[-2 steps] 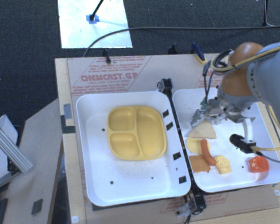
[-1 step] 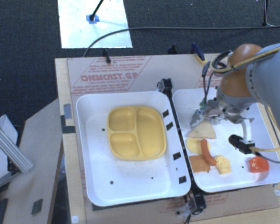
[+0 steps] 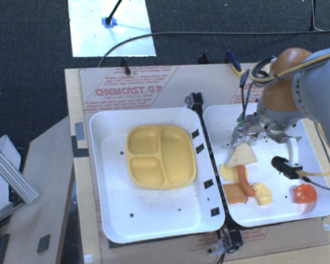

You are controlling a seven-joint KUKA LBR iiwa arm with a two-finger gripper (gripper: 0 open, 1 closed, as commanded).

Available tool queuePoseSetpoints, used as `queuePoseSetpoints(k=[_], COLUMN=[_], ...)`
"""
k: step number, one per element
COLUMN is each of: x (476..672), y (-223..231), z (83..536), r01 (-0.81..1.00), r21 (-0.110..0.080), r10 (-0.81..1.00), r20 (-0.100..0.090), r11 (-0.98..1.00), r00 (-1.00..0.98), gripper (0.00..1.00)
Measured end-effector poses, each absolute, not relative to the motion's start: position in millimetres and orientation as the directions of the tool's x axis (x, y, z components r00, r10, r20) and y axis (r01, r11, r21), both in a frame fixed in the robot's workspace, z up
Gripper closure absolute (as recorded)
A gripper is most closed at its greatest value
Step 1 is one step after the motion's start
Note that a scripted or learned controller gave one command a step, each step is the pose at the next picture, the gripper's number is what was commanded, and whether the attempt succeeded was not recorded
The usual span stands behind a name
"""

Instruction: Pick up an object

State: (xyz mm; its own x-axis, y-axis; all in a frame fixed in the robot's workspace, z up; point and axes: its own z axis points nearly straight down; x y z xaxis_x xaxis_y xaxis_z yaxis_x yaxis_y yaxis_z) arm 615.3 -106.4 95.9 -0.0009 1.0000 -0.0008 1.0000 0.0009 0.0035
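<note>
My gripper (image 3: 243,134) hangs low over the right bin (image 3: 319,163), just above and behind a pale yellow cheese wedge (image 3: 241,154). Nothing shows held in it. In front of the wedge lie an orange sausage (image 3: 244,180), a pale yellow round slice (image 3: 227,173), a brown piece (image 3: 234,193) and a yellow corn piece (image 3: 262,193). A red piece with a star (image 3: 304,193) sits at the bin's front right corner.
The left bin (image 3: 111,211) holds a yellow divided plate (image 3: 160,156). A black divider with clips (image 3: 208,165) runs between the bins. A black plug on a yellow cable (image 3: 284,167) hangs over the right bin beside the arm.
</note>
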Motion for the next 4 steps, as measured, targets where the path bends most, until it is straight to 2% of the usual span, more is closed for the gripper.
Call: queuePoseSetpoints(k=[3, 4], x=[616.7, 605.5], y=[-110, -56], z=[265, 262], r01=[1.000, 1.000], r21=[0.008, 0.001], r10=[1.000, 1.000], r20=[-0.001, 0.001], r11=[0.005, 0.010], r00=[-0.005, -0.010], gripper=[1.00, 1.00])
